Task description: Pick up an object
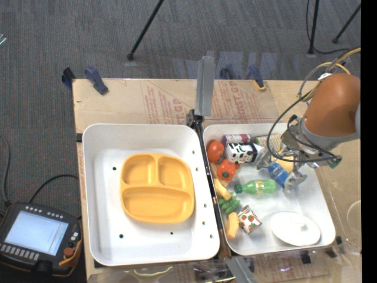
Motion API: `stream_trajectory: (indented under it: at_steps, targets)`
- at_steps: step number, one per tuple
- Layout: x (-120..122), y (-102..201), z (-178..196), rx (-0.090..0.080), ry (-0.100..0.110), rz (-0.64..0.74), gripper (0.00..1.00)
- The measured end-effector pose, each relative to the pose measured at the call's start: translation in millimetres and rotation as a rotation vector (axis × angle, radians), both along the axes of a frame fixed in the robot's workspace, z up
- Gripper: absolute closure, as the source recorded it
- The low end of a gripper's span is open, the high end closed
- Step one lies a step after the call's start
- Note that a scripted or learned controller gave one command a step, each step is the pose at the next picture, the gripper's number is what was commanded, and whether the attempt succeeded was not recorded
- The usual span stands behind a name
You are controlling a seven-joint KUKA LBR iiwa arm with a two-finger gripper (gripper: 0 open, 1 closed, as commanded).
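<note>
My gripper (280, 168) hangs low over the right part of the right bin (326, 208), below the orange wrist band (333, 106). Its fingers (297, 178) stand apart, open, on either side of a small blue packet (275, 173) that lies on the bin floor. I cannot tell whether they touch the packet. Just left of the gripper lie a green bottle (256, 187) on its side, a black-and-white cow-patterned carton (240, 152) and a dark red can (237, 138).
Along the right bin's left wall sit a red tomato (215, 151), a red pepper (226, 170), green and yellow toy food and a strawberry carton (250, 219). A white dish (294, 227) lies front right. The left bin (97, 187) holds a yellow divided plate (158, 187).
</note>
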State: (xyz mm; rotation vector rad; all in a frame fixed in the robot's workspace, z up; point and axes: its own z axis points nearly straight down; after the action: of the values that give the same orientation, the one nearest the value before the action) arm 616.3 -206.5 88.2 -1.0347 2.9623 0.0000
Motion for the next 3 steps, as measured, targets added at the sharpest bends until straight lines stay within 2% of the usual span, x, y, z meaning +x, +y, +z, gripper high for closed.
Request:
stream_trajectory:
  at_steps: [1,2,3]
  targets:
    - [-11,-1,0,0.0,0.003,0.042,0.0]
    - [-10,0,10,0.002,0.002,0.041,1.0]
    - [-9,6,-2,0.002,0.01,-0.282,1.0]
